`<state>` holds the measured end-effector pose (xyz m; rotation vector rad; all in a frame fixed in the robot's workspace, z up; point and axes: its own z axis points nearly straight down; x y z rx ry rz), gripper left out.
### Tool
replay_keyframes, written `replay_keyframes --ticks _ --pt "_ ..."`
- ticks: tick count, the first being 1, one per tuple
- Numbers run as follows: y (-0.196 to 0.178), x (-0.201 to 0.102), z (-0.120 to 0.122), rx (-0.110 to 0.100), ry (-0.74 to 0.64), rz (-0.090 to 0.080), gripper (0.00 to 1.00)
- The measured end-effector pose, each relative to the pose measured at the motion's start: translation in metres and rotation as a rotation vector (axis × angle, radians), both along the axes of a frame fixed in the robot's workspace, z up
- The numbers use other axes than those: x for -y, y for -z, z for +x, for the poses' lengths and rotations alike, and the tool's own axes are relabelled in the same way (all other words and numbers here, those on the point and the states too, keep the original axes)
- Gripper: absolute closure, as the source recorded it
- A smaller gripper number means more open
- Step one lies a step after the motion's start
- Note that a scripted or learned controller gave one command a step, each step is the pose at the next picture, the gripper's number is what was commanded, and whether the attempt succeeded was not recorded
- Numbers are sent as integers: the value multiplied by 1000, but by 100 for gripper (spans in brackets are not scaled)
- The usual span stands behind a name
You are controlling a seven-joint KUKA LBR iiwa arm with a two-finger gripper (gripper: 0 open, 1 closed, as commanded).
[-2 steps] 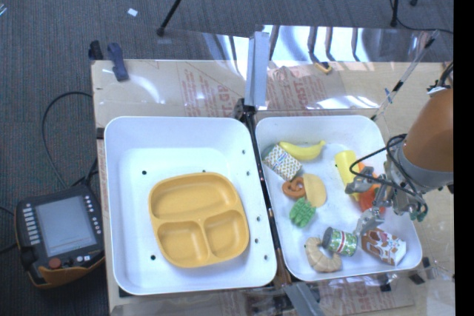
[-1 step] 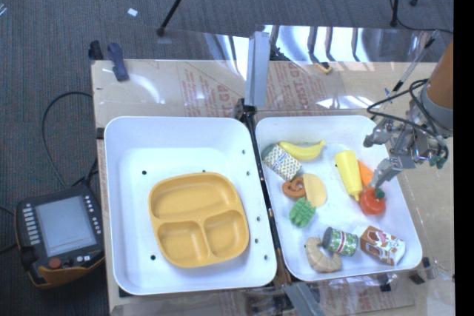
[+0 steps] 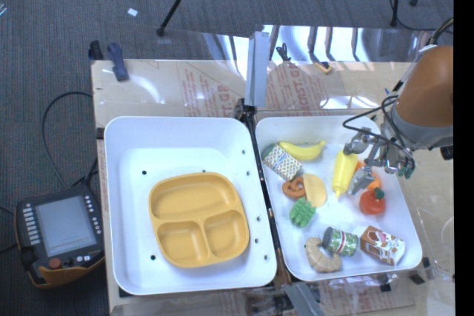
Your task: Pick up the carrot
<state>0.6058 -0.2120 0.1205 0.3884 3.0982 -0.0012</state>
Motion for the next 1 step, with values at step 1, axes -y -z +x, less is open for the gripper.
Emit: replay_keyframes --ticks 1 --pt "26 -3 -1 -4 -31 1 0"
